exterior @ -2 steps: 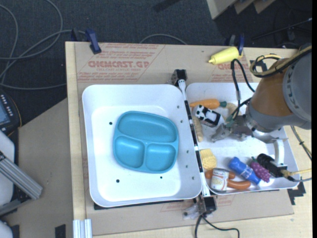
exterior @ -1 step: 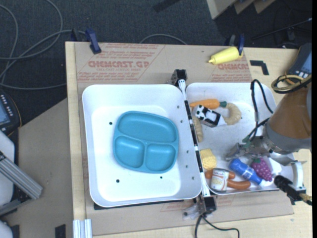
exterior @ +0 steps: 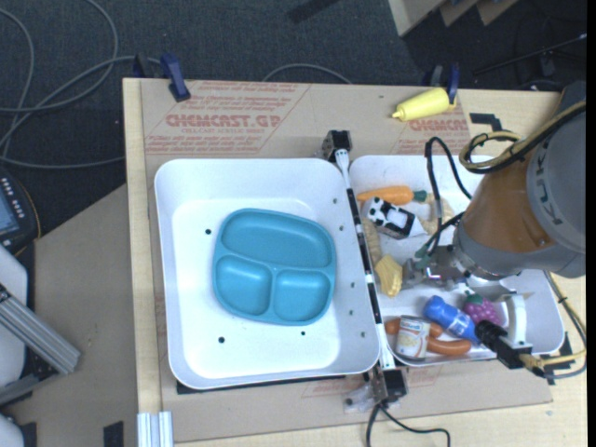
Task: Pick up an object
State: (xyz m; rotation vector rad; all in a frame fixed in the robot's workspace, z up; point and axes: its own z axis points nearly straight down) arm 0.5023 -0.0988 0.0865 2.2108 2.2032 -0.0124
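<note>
Clearly the crowding in the right bin (exterior: pixel 549 329) is the main risk. The arm (exterior: pixel 521 208) hangs low over that bin's middle, and the gripper (exterior: pixel 445 270) sits under the wrist body, so whether it is open or shut, or has anything, cannot be told. The candidate objects all lie in this bin: a carrot (exterior: pixel 391 195) and a black-and-white toy (exterior: pixel 388 216) near the far left corner, a yellow piece (exterior: pixel 388 276) against the left wall, a blue bottle (exterior: pixel 450 317), a purple grape bunch (exterior: pixel 485 311), a can (exterior: pixel 410 337) and a sausage (exterior: pixel 447 347) along the near edge. They touch or nearly touch, so a grab could catch two things, or push one into the wall and slip off. The round bottle likely rolls. The arm's cable (exterior: pixel 445 161) loops over the far side and might snag. The left bin (exterior: pixel 177 250) carries a blue divided plate (exterior: pixel 273 264), well apart. A yellow bottle (exterior: pixel 421 105) lies on the bench (exterior: pixel 140 250) at its far right edge, out of the way.
</note>
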